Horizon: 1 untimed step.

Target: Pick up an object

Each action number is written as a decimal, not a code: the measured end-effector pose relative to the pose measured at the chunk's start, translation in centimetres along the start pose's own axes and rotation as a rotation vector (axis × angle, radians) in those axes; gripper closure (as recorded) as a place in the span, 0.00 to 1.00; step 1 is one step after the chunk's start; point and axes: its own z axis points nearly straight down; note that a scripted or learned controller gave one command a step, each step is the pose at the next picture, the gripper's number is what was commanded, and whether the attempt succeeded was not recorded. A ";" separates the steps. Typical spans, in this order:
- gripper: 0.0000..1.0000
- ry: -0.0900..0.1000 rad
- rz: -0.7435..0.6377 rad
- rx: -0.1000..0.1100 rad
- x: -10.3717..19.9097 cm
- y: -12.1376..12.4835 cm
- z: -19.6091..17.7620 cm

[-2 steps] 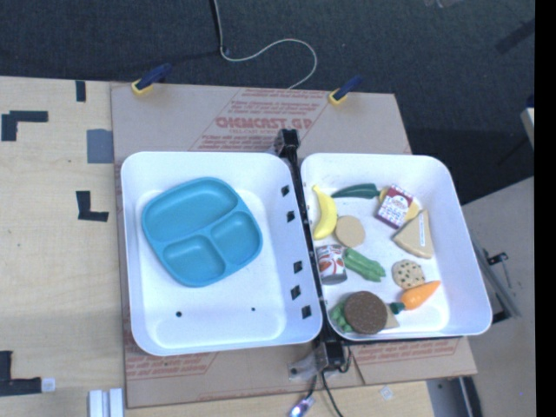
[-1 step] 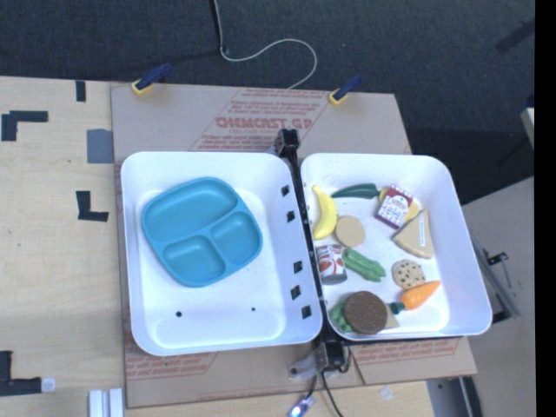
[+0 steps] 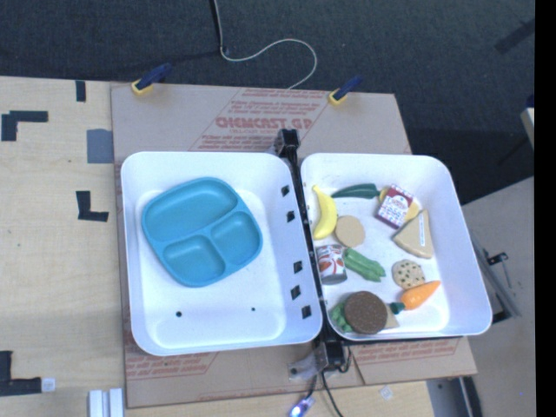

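Observation:
The right bin (image 3: 452,200) holds several toy foods. A yellow banana (image 3: 325,213) lies at its left side with a green pepper (image 3: 354,191) behind it. A tan round cracker (image 3: 350,231) sits beside the banana. A red and white box (image 3: 393,206) and a cheese wedge (image 3: 416,235) lie at the right. A small can (image 3: 331,263), a green pea pod (image 3: 364,264), a cookie (image 3: 407,274), a carrot (image 3: 420,294) and a dark burger patty (image 3: 365,312) fill the front.
The left bin (image 3: 148,168) holds a blue divided plate (image 3: 201,230). Both bins rest on a cardboard sheet (image 3: 261,115) clipped to the bench. A white cable (image 3: 261,52) loops behind the bins on the dark floor.

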 end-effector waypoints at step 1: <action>1.00 -0.002 -0.004 -0.020 0.0 0.2 -1.0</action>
